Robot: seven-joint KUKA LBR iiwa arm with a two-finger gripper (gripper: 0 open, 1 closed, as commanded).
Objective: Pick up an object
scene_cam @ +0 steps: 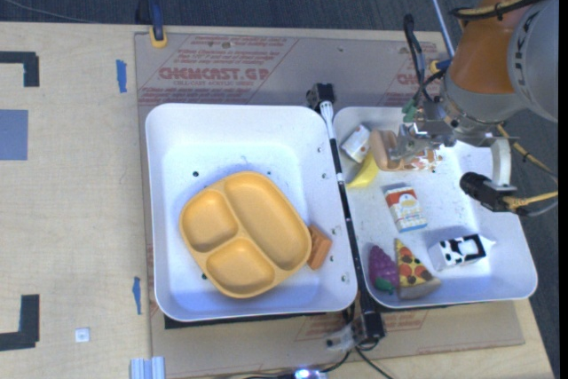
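Since the gripper (417, 140) is lowered at 12 o'clock in the right bin (510, 275), grip can't be told.

Divided plate (244, 231) in left bin (177, 138), toy foods in right bin (510, 266)

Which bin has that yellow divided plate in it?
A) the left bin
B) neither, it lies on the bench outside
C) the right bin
A: the yellow divided plate lies in the left bin, while the right bin holds the small toys, such as the pizza slice and the purple grapes.
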